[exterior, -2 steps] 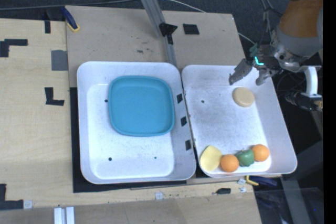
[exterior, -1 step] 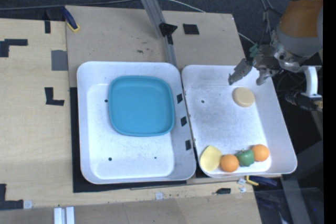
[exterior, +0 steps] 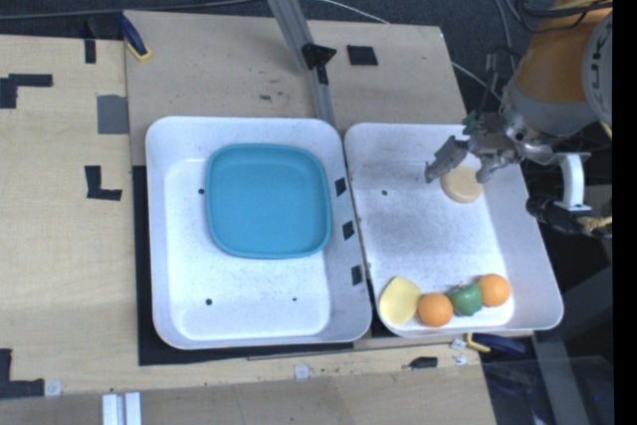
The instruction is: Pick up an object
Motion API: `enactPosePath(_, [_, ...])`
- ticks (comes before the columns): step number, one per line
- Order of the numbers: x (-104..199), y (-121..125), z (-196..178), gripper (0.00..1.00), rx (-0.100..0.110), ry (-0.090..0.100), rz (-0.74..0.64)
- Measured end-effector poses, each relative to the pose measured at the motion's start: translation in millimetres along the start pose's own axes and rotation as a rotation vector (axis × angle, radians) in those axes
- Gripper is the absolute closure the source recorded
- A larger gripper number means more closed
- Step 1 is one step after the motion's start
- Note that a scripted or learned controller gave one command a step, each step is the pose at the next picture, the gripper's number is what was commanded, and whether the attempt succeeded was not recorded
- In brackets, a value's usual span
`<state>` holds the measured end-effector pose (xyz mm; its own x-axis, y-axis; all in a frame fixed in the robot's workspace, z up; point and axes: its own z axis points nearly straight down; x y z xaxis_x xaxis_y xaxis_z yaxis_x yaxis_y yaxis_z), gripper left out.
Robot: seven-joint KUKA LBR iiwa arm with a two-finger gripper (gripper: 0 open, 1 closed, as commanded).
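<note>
Beige disc [exterior: 462, 185] was half hidden by the hand [exterior: 465, 166]; we saw fingers spread open straddling it, nothing gripped.

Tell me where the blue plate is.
The blue plate lies in the left white bin, filling its middle, well away from the gripper over the right bin.

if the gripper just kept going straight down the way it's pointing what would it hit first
Most likely the pale round object lying in the right bin: the gripper hangs over it, fingers spread to either side. Depth is hard to judge from this slanted view, so it may land slightly off-centre.
</note>
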<state>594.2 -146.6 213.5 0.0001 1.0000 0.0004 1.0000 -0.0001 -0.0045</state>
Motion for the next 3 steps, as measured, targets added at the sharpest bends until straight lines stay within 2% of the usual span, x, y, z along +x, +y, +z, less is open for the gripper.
enactPosePath(1, [7, 4, 59, 0.00, 0.001, 0.001, -0.001])
enactPosePath(2, [-1, 2, 106, 0.00, 0.001, 0.000, 0.000])
enactPosePath(3, [0, 3, 93, 1.00, -0.004, 0.000, -0.002])
